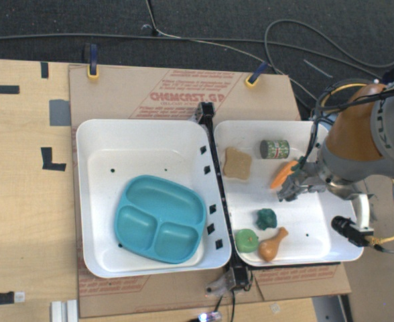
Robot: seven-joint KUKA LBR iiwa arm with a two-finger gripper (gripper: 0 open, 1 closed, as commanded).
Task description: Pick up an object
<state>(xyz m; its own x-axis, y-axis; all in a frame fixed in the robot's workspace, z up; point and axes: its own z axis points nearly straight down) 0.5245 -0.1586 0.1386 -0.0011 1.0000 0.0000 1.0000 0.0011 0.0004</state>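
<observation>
The right bin (317, 243) holds several items: a tan slice of bread (237, 163), a small dark can (275, 149) lying on its side, an orange carrot (283, 172), a dark green lump (267, 218), a green apple (246, 240) and a brown pear-shaped piece (273, 244). My gripper (289, 190) reaches in from the right and sits low just below and beside the carrot's right end. Nothing is visibly held.
The left bin (96, 180) holds a teal divided plate (159, 218). A black divider (214, 180) runs between the bins. Cables cross the dark floor behind the bench. The arm's orange wrist band (354, 133) hangs over the right bin's far right side.
</observation>
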